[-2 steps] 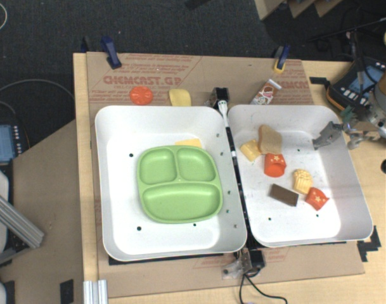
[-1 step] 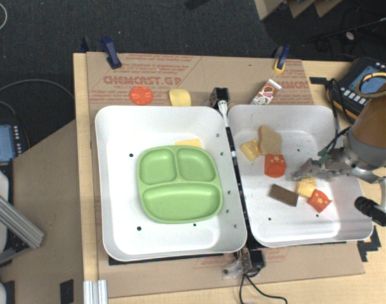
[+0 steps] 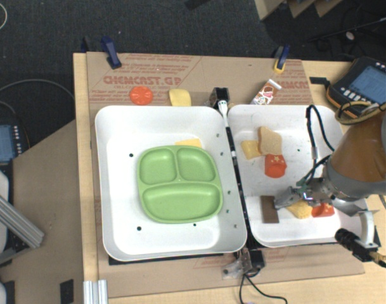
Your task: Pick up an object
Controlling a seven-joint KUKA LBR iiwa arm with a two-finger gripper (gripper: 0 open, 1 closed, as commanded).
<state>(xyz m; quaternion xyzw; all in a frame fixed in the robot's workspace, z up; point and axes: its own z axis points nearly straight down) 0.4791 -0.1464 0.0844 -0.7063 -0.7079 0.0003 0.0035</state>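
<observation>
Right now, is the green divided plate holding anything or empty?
Empty. All three compartments of the green plate show bare green; the yellow piece lies on the left bin behind its rim.

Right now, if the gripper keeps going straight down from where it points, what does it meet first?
Most likely the small yellow wedge-shaped food piece beneath the gripper in the right white bin; depth is unclear from above.

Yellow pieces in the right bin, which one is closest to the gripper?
The yellow piece right beside the gripper, next to a red piece. The other yellow piece lies farther up the bin, beside the tan block.
</observation>
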